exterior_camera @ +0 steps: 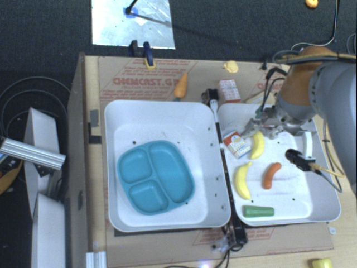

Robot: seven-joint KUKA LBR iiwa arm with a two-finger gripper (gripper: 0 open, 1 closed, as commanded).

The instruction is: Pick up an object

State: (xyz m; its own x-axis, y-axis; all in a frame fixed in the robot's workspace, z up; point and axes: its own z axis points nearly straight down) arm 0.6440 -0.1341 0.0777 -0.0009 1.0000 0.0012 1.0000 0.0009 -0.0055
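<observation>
— Progress on the pick?
— None evident. Claw hovers low in the right bin; whether its tips are apart or together cannot be told.
— Nearest object?
— Upper banana, just below the claw; carton down-left; sausage farther below. Nothing lifted.

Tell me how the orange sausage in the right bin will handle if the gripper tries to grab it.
The orange sausage looks like smooth toy plastic, so probably light and a bit slippery. Its rounded, slightly curved body may roll or pivot on the right bin floor if nudged off-centre. It lies apart from the two bananas, so a pinch across its width seems workable.
</observation>
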